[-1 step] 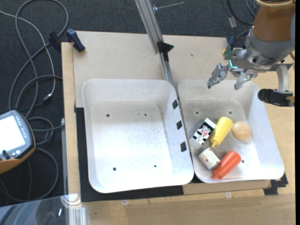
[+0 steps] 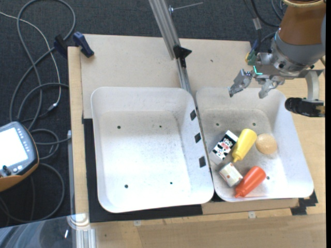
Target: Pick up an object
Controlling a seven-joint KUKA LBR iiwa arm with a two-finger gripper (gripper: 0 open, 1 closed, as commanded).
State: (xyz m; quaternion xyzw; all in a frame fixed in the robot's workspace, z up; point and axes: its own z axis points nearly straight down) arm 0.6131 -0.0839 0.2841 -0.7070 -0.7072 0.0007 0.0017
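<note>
The claw point(image 2: 251, 84) hung with its fingers spread, gripping nothing, over the right bin's point(image 2: 295, 133) far edge. Well below it, toward the viewer, a yellow bottle point(image 2: 244, 144) lay diagonally, its narrow end pointing lower-left.

Cut off, overlapped and too small to read

The arm point(image 2: 302, 19) runs out of the top and right edges, so only its orange band and grey wrist show; the gripper point(image 2: 253, 85) hangs over the far rim of the right bin point(image 2: 295, 159), hiding part of that rim. The handheld screen unit point(image 2: 15, 156) at the left is cut by the edge. The metal rail point(image 2: 168, 32) leaves the top edge. The yellow bottle point(image 2: 244, 143) overlaps a corner of the black-and-white printed box point(image 2: 224, 146), whose print is too small to read. The orange-red object point(image 2: 250, 182) touches the small white-capped item point(image 2: 230, 174), and their kind is unclear
</note>
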